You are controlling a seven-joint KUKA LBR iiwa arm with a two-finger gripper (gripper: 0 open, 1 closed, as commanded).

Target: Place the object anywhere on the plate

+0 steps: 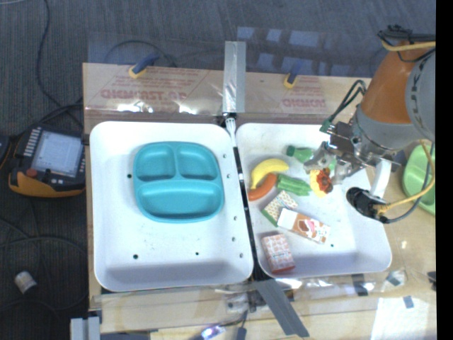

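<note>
Camera view: plate (177, 181) in left bin (113, 246)

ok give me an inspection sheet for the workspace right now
surface: two white bins side by side on a cardboard-lined bench
job's things: teal divided plate in the left bin, nothing on it
clutter: right bin holds a banana, carrot, green pieces, small packets and a snack box
grippers: pincer low over the right bin's toys; grasp not clear
cables: yellow cable beside the arm; wires on the floor
surroundings: handheld pendant on the carpet, left
</note>
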